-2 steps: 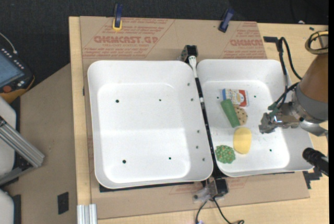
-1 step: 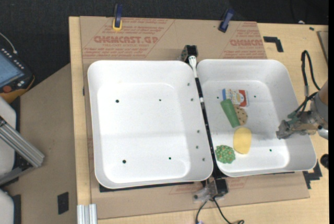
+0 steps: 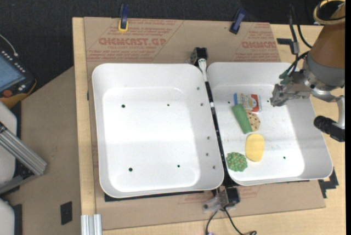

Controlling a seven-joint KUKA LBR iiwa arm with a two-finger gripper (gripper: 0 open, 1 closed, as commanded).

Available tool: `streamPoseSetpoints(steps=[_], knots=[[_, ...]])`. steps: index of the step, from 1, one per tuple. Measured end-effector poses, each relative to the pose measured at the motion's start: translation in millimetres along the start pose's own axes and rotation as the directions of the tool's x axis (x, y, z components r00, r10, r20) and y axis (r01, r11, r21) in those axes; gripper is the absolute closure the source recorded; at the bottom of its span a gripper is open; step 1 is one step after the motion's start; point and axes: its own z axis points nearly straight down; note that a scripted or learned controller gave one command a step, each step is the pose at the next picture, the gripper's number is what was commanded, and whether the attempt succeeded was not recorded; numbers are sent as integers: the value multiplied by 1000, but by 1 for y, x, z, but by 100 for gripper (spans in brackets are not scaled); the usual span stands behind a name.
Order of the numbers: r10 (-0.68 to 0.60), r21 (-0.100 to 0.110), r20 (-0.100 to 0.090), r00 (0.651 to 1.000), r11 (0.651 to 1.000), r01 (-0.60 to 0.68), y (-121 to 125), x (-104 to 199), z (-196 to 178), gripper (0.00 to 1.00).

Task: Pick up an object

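Observation:
In the right bin (image 3: 307,165) lie a small red, white and blue packet (image 3: 247,101), a green stick-shaped object (image 3: 241,118), a speckled cookie-like piece (image 3: 253,119), a yellow oval object (image 3: 254,147) and a green bumpy ball (image 3: 236,161). My gripper (image 3: 278,96) hangs over the upper right part of this bin, a short way right of the packet. Nothing shows between its tips.
The left bin (image 3: 109,173) sits beside the right one, with a black divider strip (image 3: 211,113) between them. Both rest on a cardboard sheet (image 3: 164,36) held by blue clips (image 3: 124,19). A black part (image 3: 329,129) juts in at the right edge.

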Motion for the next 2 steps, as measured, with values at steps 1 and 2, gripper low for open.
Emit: streamPoseSetpoints(steps=[1,2], knots=[[14,16,-3,1000,1000,-14,-55,-18,24,100],[16,15,-1,1000,1000,-16,-97,-60,22,100]])
